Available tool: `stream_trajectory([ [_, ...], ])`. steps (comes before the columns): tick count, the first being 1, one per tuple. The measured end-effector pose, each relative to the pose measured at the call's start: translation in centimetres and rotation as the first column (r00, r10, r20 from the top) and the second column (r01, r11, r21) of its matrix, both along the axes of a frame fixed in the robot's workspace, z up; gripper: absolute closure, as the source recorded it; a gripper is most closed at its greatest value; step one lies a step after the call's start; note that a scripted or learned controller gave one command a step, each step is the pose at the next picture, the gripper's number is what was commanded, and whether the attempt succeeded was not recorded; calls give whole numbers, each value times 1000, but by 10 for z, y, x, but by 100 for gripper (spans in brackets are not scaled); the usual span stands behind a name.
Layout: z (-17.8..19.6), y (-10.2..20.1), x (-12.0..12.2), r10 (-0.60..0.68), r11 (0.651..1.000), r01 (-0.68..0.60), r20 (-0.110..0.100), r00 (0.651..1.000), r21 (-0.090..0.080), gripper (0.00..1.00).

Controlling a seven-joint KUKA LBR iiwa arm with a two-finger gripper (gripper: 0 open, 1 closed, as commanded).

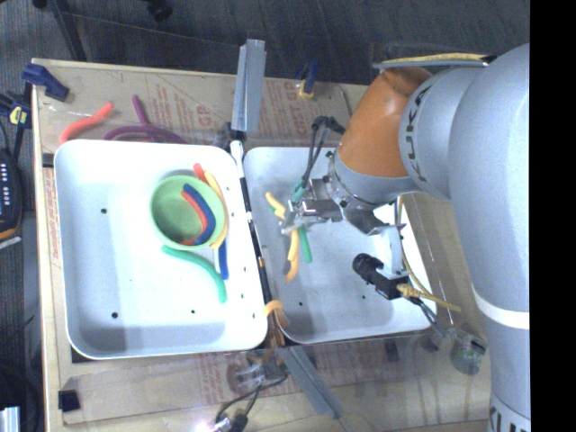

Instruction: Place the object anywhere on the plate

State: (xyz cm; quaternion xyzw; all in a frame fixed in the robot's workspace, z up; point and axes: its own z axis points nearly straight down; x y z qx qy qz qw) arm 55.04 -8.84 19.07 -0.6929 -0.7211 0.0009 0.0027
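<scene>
Bench (135, 93) of worn wood bears two white bins above dark carpet (297, 12).

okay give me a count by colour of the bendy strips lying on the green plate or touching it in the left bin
Red strip: 1
Blue strip: 1
Yellow strip: 1
Green strip, curling out from under the green plate: 1
Total: 4
</scene>
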Motion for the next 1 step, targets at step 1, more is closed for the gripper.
stream_trajectory([
  [1, 0, 0, 0, 0, 1000, 0, 1, 1000, 0, 0],
])
